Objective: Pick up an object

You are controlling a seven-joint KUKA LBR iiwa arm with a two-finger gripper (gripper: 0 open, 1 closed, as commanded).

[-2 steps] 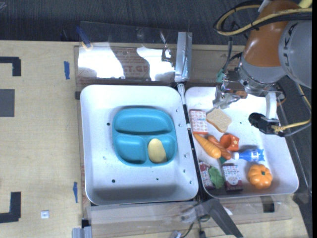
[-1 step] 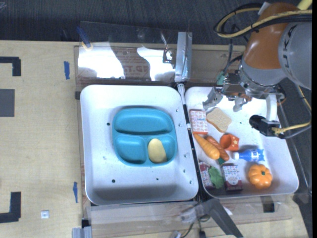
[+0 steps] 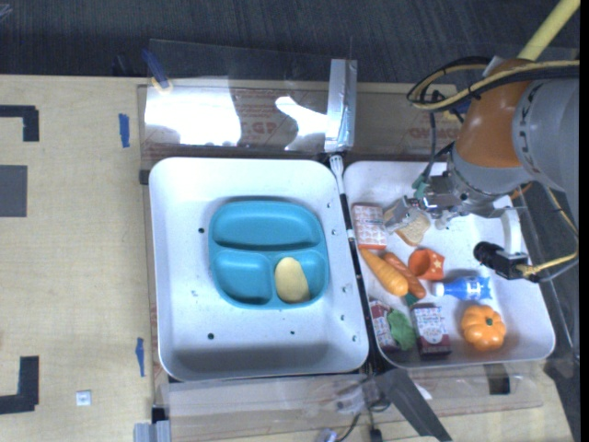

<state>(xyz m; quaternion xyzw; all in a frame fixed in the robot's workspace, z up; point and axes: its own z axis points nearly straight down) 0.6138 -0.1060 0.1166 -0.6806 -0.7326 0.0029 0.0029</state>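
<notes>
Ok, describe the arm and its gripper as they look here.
The arm is a thick grey cylinder with a glossy orange band above the wrist. Black and yellow cables loop beside it. The gripper is a small, dark metallic assembly with green touches.

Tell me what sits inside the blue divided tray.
One yellow egg-shaped object lies in the lower right compartment of the blue tray, which rests in the left bin. Its other compartments show bare blue. Whatever lies beneath the tray is covered.

A pale wooden bench, marked with black tape corners and blue tape strips, is seen bearing two shallow white plastic bins, left and right, set side by side.
</notes>
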